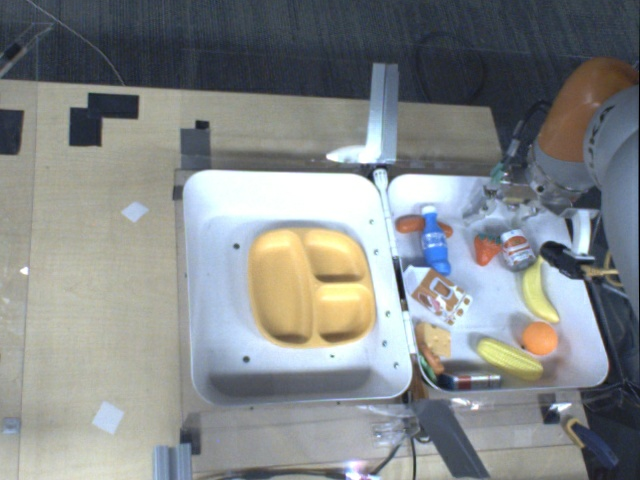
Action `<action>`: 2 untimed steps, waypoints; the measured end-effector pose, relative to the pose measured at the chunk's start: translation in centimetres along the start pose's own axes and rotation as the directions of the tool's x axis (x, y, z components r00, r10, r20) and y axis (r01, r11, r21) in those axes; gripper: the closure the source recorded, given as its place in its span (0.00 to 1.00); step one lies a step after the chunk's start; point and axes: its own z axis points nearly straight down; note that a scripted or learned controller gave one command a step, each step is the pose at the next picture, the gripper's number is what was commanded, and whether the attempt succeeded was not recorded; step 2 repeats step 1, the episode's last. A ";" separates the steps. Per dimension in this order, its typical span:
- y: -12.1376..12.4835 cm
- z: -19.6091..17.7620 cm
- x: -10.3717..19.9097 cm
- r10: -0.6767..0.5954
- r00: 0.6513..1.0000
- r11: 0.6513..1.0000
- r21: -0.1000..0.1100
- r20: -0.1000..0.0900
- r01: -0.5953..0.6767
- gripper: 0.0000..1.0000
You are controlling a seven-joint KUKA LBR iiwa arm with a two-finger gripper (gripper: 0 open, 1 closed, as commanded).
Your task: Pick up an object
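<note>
One small can (516,249) lies just below the gripper (497,210).

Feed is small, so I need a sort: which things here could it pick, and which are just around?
Job:
gripper
blue bottle
hot dog
can
banana
orange
corn
box

Lying about:
yellow tray
left bin
right bin
</note>
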 end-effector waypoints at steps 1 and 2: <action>0.3 -1.5 0.1 -0.006 1.000 1.000 -0.009 0.003 0.006 1.00; 0.3 -1.5 0.1 -0.006 1.000 1.000 -0.009 0.003 0.006 1.00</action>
